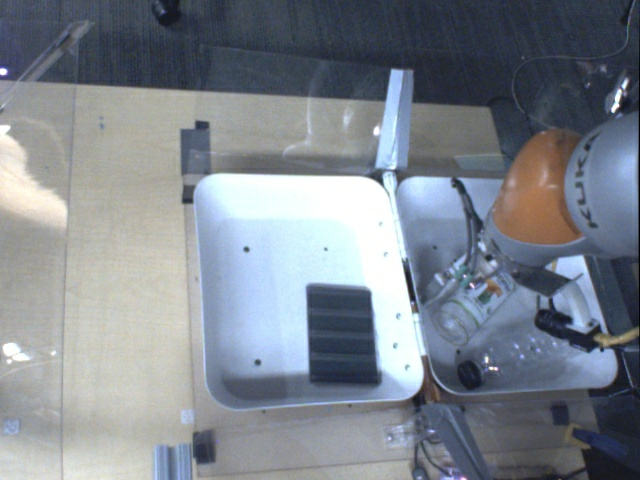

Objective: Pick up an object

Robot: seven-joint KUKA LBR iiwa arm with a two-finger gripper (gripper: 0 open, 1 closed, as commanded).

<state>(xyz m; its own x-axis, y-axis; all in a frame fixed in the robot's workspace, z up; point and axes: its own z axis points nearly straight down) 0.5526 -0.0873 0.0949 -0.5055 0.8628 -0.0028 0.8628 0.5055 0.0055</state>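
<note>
The arm (560,203) reaches low into the right bin (430,218), probably to grasp a clear glass-like object (455,320) lying there. Whether the end effector (475,286) is open or closed, I cannot tell. A black ribbed block (342,334) lies in the left bin (230,268).

- black ridged block (342,334): lies flat, left bin, toward 5 o'clock
- small black round piece (469,373): right bin, 7 o'clock, near front wall

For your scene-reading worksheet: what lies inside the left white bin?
A black ribbed block lies flat on the left bin floor, toward its near right corner. Whatever is beneath the block is covered.
</note>
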